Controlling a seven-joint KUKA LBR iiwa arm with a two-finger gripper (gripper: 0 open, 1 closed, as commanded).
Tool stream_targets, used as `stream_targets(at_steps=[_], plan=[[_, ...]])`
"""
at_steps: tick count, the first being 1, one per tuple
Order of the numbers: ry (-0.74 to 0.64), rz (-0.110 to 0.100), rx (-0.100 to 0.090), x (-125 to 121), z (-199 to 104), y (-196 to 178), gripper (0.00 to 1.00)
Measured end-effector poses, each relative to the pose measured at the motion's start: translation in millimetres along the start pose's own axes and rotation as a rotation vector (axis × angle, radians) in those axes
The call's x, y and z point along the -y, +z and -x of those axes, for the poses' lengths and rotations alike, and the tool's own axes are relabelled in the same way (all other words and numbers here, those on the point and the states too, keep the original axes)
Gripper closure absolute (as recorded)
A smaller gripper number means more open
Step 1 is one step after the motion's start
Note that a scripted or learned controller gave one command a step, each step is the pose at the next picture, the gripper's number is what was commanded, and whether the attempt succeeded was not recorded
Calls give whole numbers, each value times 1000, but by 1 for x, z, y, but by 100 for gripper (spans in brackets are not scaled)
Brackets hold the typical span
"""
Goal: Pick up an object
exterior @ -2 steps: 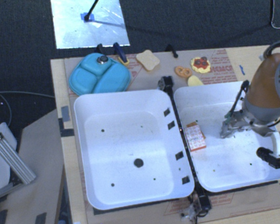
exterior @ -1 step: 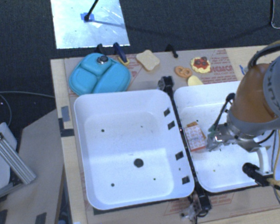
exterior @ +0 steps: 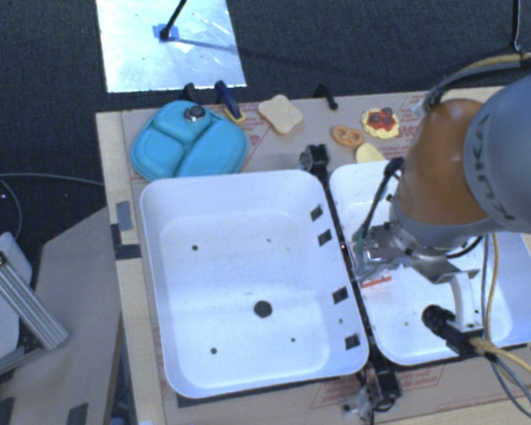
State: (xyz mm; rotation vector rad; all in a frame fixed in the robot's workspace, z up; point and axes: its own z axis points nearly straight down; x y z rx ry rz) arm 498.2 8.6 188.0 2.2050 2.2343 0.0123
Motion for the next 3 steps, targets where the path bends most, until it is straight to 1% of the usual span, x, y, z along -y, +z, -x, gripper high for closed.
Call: stream_targets(at_steps=[1, 2, 3], plan=[[2, 15, 0, -39, -56, -211, 100], [19, -4, 7, -78, 45, -163, 100], [4, -10, 1, -3, -20, -150, 100]])
